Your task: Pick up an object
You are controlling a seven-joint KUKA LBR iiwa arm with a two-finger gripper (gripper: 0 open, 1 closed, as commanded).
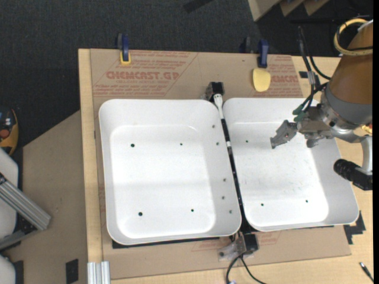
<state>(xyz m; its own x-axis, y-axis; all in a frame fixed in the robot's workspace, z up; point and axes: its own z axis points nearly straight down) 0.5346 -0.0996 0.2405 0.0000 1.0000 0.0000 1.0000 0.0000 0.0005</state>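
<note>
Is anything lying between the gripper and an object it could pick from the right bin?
Nothing visible blocks it. The gripper hangs over the right bin, whose floor shows only small dark dots; no object to pick is apparent.

Two shallow white bins sit side by side on a brown board (160,76) printed with faded red lettering — the left bin (112,158) and the right bin (331,212) touch along a dark strip (228,152) that runs between them. Small dark dots mark each bin's floor. Two blue-and-yellow clamps grip the board's far edge, one (124,48) above the left bin and one (263,52) above the right. A pale yellow tag (261,80) lies just below the second clamp. Dark carpet (89,10) surrounds the worktop, and a silver rail (23,206) slants at the left.
</note>
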